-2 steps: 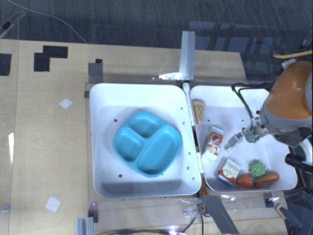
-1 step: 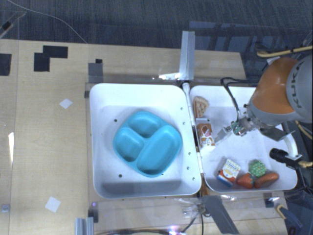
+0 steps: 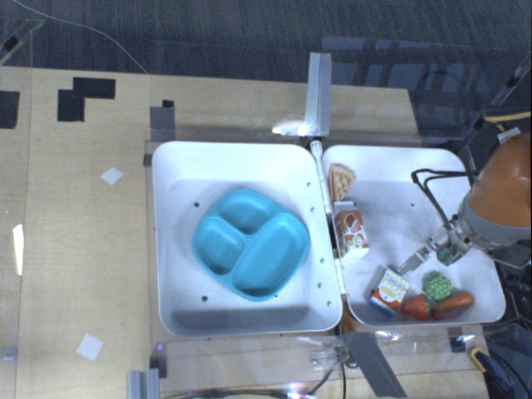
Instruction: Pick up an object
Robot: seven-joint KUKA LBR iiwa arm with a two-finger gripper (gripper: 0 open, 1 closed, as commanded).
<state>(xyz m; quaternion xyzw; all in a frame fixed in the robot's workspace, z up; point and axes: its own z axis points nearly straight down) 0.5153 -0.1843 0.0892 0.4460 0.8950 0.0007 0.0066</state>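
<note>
Leftward, a blue tray (image 3: pixel 251 243) fills the left bin (image 3: pixel 166 223). Rightward, a small carton (image 3: pixel 389 291), probably light and stiff, lies just below the spread, empty tool (image 3: pixel 413 263); grip its flat sides.

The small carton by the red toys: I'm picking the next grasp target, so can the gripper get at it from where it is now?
Probably yes. The gripper hangs just above and right of the small carton, with nothing between them. The red toy touches its right side, which may crowd one finger.
</note>
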